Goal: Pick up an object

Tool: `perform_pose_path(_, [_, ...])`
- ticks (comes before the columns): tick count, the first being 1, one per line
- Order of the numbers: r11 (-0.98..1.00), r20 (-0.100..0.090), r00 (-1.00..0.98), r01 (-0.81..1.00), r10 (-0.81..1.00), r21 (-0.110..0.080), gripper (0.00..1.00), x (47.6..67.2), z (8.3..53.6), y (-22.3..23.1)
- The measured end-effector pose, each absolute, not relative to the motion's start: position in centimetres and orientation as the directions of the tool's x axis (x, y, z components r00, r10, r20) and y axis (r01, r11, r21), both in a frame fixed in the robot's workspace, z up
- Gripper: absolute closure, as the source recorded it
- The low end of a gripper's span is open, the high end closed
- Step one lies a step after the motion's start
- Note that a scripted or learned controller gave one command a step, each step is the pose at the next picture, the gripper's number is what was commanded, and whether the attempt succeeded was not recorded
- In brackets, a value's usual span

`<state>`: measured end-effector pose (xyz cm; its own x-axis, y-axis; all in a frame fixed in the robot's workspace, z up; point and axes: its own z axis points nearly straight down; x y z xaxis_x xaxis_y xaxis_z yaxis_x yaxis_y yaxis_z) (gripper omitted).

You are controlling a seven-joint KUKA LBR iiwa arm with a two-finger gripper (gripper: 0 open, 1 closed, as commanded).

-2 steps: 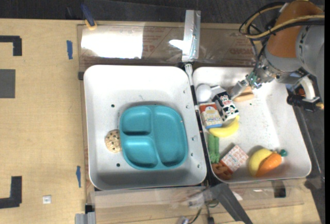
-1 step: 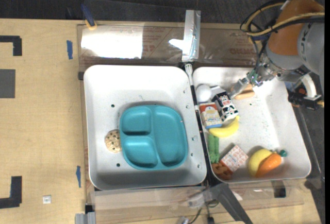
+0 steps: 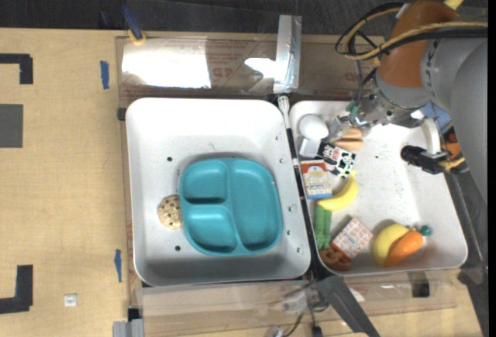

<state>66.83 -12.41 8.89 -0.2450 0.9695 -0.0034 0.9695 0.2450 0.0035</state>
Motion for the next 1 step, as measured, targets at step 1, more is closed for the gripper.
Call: perform_pose_path(1, [0.329,-0.003,-0.329,0.944,0.944,0.015,1.0,65.89,19.24,-3.77])
